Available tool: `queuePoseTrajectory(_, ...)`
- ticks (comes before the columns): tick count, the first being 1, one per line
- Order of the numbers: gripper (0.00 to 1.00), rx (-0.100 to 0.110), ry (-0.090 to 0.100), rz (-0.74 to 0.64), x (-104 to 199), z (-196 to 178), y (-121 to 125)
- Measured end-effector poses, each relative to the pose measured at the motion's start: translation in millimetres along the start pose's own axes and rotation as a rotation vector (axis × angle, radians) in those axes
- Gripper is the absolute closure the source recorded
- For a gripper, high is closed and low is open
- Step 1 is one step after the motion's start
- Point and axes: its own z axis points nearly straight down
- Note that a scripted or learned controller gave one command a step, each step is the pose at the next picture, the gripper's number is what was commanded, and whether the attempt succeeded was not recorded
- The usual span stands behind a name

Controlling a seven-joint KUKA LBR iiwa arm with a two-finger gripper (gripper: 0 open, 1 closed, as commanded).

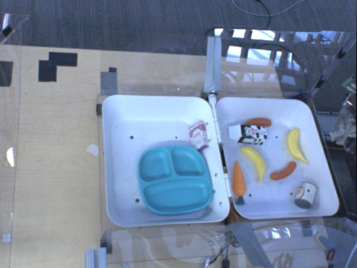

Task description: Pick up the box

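Status: pick not started. The cow-print box (pixel 251 133) lies flat on the floor of the right bin (pixel 318 128), i.e. the bin nearer the claw (pixel 347 121), which sits as a pale shape outside that bin's rim at the view's right edge. Claw and box are well apart, w/ no contact. Claw state (apart or together): cannot tell, too little of it is visible. Remaining, by judgement: approach over the bin, descend, close on the box, lift. Clutter near the box: one sausage (pixel 257 122) touching or just beside its far edge, and a banana (pixel 254 162) just beside its near edge. A second banana (pixel 297 145) lies between box and claw. A second sausage (pixel 283 171), a carrot (pixel 239 180) and a small can (pixel 304 194) lie further off toward the front rim. The left bin (pixel 120 149), beyond the box from the claw, holds a teal divided plate (pixel 175 179) and a red-white packet (pixel 198 135) against the shared wall. Surface: pale wood worktop (pixel 50 149) w/ black markers. Clear panels stand around the bin area, and there is dark carpet w/ a loose cable behind.
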Motion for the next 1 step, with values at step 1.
queuePoseTrajectory(1, 1.00, 0.001, 0.000, 0.169, -19.8, -1.8, -21.2)
